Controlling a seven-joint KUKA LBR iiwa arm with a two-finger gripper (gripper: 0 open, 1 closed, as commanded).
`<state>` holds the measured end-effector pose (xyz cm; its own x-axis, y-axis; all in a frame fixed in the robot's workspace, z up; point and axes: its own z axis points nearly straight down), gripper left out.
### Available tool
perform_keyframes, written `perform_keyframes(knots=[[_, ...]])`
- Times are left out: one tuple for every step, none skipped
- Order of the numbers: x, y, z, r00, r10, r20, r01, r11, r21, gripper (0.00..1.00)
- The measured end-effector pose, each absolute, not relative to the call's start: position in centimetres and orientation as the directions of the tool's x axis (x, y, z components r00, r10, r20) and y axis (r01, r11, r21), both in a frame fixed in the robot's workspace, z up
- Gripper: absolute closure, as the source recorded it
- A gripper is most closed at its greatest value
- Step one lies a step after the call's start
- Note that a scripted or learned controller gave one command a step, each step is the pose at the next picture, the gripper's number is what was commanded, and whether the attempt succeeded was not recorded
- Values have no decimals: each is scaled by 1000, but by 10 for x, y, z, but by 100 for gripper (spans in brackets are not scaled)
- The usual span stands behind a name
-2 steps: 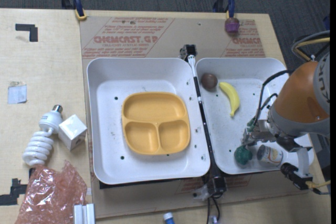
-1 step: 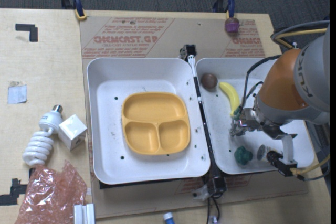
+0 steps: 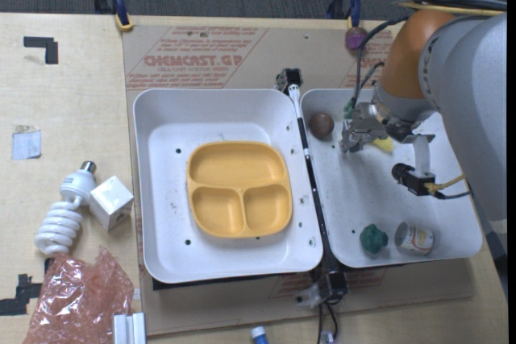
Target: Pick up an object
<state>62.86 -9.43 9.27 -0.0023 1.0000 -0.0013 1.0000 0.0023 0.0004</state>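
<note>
Bench (image 3: pixel 72 109): pale wood top with black corner marks.
Sheet (image 3: pixel 197 52): brown board with red print, lying under both bins.
Left bin (image 3: pixel 161 238): white, shallow, on the sheet.
Right bin (image 3: pixel 355 246): white, touching the left one.
Bulb (image 3: pixel 64 209): white spiral, left of the bins.
Cube (image 3: pixel 111 201): small, white, touching the bulb.
Wrap (image 3: pixel 76 298): crumpled pinkish film at the front left.

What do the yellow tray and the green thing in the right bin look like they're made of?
Tray: likely moulded plastic, matte to satin, going by its uniform yellow colour and rounded compartment walls. Green thing: unclear; lumpy and dull, possibly rubber or foam, too small to tell.
</note>
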Motion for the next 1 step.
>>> perform_keyframes(knots=[[558, -100, 92, 0, 1000, -1, 1000, 0, -1, 0]])
